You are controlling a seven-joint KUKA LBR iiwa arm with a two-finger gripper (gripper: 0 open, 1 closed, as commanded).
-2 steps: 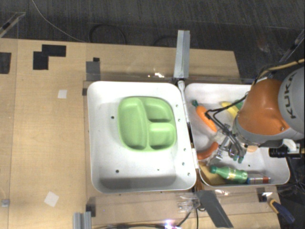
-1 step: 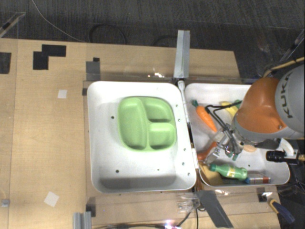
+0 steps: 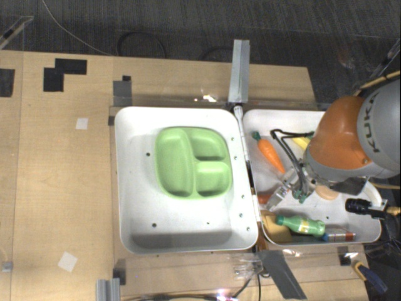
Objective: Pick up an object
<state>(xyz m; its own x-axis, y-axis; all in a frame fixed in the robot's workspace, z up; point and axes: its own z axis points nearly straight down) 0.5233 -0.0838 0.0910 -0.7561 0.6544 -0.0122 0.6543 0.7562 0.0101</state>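
Two shallow white bins are sitting side by side on the wooden surface (image 3: 56, 187). The left bin (image 3: 135, 231) is carrying one light green divided tray (image 3: 191, 162) with three compartments, lying near its middle. The right bin (image 3: 266, 121) is holding several small things: one orange carrot (image 3: 271, 155) lying at a slant near the bin's left wall, one green bottle (image 3: 302, 225) lying on its side along the near edge, one red marker-like stick (image 3: 339, 236) just right of the bottle, and one yellow item (image 3: 301, 143) partly hidden under the arm.

The grey arm (image 3: 376, 130), with its orange band (image 3: 338, 140) above the wrist, is reaching in from the right and leaning down over the right bin. Its pincer (image 3: 289, 190) is hanging low between the carrot and the green bottle, pointing toward the bin's left wall. The pincer's fingers are too small and cluttered here to tell whether they are spread or closed, and nothing can be made out between them.
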